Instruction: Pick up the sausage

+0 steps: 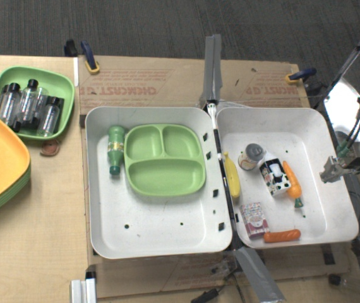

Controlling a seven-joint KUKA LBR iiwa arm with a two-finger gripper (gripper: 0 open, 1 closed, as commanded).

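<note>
The sausage [282,235], a short orange-red link, lies flat against the near wall of the right bin [312,122], just right of a pink packet [254,218]. My gripper [331,171] hangs at the right bin's right rim, well to the right of and behind the sausage, with nothing seen in it. The arm behind it is partly cut off by the view's edge.
The right bin also holds a yellow banana [232,177] along its left wall, a small round tin [253,153], a black-and-white box [275,176] and an orange carrot [292,182]. In the left bin [161,232] are a green divided plate [165,160] and a green bottle [115,149].
</note>
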